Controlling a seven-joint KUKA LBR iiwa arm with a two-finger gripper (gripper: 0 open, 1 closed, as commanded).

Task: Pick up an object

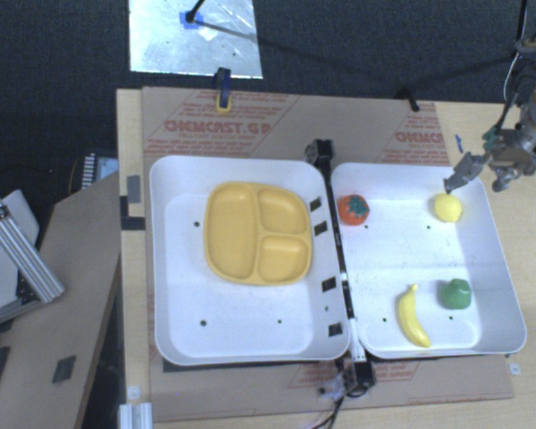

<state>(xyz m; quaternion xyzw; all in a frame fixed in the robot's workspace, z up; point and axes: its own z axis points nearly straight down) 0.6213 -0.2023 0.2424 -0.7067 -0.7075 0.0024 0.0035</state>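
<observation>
The right bin [482, 266] holds a red tomato [354, 208] at its far left, a yellow lemon [448, 208] at its far right, a banana [413, 315] and a green pepper [455, 294] near its front. My gripper [481, 175] hangs over the bin's far right corner, just above and right of the lemon. Its two fingers are spread apart and nothing is between them.
The left bin [174, 266] holds a yellow divided plate [255, 232]. Black clips run along the seam between the bins [330, 239]. Cardboard lies under both bins. An aluminium frame [18, 248] stands at the left.
</observation>
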